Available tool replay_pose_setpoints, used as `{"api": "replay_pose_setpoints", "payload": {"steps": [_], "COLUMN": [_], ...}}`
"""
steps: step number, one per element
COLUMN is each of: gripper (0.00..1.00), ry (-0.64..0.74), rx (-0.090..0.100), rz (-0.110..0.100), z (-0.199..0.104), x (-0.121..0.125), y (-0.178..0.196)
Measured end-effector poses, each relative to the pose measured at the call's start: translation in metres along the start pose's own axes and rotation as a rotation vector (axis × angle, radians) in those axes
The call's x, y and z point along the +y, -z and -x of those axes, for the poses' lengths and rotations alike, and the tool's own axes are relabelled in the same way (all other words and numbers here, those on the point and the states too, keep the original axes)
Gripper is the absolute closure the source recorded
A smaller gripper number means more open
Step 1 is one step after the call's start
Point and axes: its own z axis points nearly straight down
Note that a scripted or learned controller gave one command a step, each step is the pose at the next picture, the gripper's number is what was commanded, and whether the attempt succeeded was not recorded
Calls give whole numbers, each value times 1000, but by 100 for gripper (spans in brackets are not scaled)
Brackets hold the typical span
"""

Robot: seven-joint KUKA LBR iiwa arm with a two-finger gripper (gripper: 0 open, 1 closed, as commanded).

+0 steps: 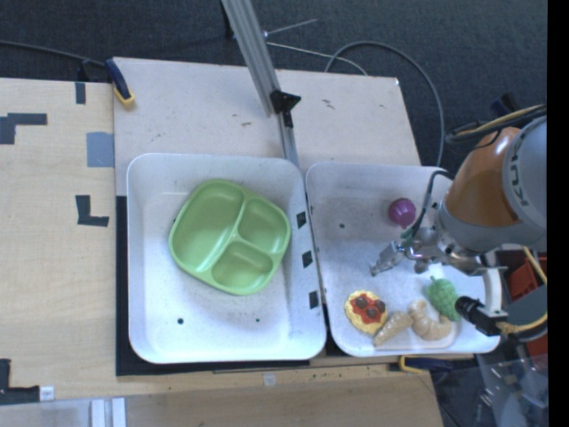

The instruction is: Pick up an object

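End effector (388, 261) hovered low over the right bin (356, 181), reach step, nothing grasped; whether it was released or clenched couldn't be told. Well to its left sat the green divided plate (230, 236) in the left bin (142, 265). Candidates were near: pizza toy (365, 310) just below it, purple ball (401, 210) just above, green toy (442, 294) right; next move likely needs centring over one and descending.
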Motion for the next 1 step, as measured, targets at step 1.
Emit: {"api": "replay_pose_setpoints", "payload": {"steps": [1], "gripper": [100], "ry": [2], "rx": [1], "rz": [4], "z": [-1], "x": [1], "y": [13]}}
